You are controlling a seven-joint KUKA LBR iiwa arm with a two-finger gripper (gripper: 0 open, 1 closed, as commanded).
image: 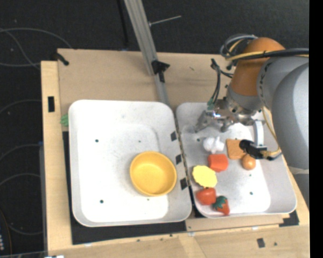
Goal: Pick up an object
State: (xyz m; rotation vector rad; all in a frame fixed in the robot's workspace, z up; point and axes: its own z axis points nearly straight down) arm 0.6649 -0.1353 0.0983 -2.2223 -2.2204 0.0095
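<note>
Two shallow white bins sit side by side on the table (113, 74). The left bin (107, 128) holds a yellow bowl (152, 173) toward its near right part. The right bin (269, 198) holds a cluster of small things: a white lump (212, 143), an orange-red block (218, 162), a tan flat piece (234, 149), a small orange ball (248, 163), a yellow piece (204, 176), a red round thing (206, 196) and a strawberry-like piece (221, 204). The tool (218, 117) hangs over the far part of the right bin, just beyond the white lump; I cannot tell whether it is released or clenched.
</note>
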